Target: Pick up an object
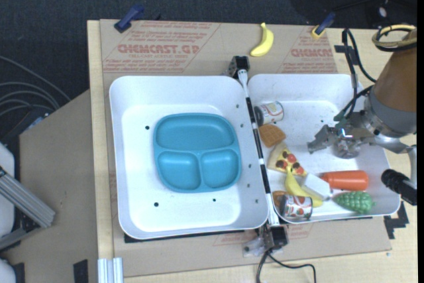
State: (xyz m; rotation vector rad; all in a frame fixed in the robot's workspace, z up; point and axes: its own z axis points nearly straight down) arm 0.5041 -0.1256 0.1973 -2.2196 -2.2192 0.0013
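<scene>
The right bin (301, 93) holds several toy foods: a small can (270, 112) near its left wall, a brown bread piece (271, 136), a pizza slice (289, 162), a yellow banana (296, 187), an orange carrot (344, 179), green grapes (352, 201) and a tin (295, 207) at the front. My gripper (324, 141) hangs low over the right bin's middle, just above the carrot and right of the pizza slice. Nothing shows between its fingers.
The left bin (132, 162) holds a blue divided plate (197, 150). A second banana (263, 42) lies on the cardboard behind the bins. The arm (397, 89) comes in from the right over the right bin's edge. Cables run along the bin's far right.
</scene>
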